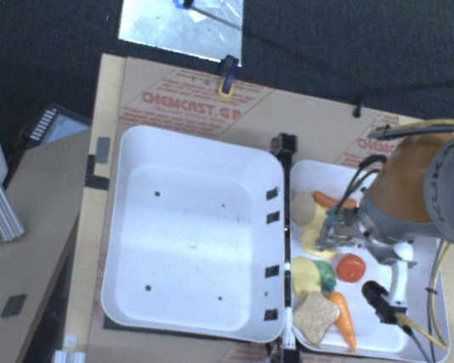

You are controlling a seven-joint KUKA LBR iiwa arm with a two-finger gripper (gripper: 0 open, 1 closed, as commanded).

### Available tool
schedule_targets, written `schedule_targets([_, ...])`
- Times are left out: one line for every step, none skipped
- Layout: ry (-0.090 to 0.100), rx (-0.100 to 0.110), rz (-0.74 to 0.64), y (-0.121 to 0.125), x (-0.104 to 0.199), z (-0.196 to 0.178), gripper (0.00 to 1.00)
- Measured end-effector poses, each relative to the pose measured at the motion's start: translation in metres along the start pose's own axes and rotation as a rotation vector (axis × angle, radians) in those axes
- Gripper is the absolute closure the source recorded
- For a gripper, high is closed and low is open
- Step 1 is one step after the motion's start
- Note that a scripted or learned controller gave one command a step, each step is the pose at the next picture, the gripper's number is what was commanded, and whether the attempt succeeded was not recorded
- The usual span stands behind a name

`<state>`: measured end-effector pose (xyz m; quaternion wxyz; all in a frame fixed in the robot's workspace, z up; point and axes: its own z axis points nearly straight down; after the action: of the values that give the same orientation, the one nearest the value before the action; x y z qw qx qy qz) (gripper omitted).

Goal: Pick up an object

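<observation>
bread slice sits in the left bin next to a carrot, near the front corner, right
Not quite. The camera view shows the bread slice in the right bin, not the left one. The rest holds: it lies beside a carrot, near that bin's front corner.

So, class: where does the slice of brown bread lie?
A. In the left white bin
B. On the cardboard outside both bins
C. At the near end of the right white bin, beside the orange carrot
C: the slice of brown bread lies in the right white bin at its near end, beside the orange carrot.
</observation>
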<state>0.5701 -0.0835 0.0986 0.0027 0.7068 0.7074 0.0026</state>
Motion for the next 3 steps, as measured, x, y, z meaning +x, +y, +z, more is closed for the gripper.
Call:
schedule_targets([0.0,0.001,0.0,0.0,0.0,0.001,0.0])
schedule_targets([0.001,0.008,0.001,-0.012,-0.006,0.014,0.0])
schedule_targets([0.0,0.005,-0.004,0.001,0.001,0.014,0.0])
